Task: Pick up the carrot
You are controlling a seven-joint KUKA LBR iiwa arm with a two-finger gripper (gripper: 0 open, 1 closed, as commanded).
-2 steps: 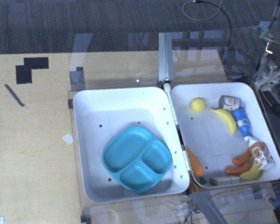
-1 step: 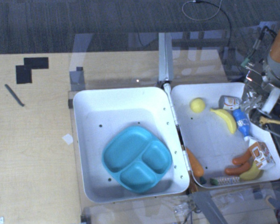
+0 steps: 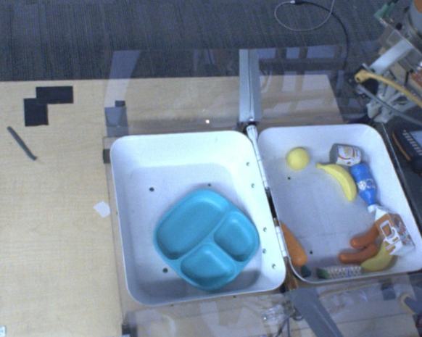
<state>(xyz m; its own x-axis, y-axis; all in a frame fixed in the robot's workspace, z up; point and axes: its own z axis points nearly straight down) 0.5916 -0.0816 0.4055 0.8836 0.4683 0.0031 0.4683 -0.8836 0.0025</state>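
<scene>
Carrot [image 3: 295, 246] lies against the right bin's [image 3: 392, 157] left wall near the front corner, looks light, stiff, smooth plastic, so I'd pinch mid-body across its width; can't tell what the gripper's doing.

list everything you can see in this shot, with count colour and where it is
left bin: 1, white, left half of bench
right bin: 1, white, beside the left bin
divided plate: 1, blue, in left bin
carrot: 1, orange, right bin, against its left wall near the front
lemon: 1, yellow, right bin, back
banana: 1, yellow, right bin, back
bottle: 1, blue and white, right of banana
sausages: 2, orange-brown, front right corner
robot arm: 1, grey, top right, off the bins
</scene>
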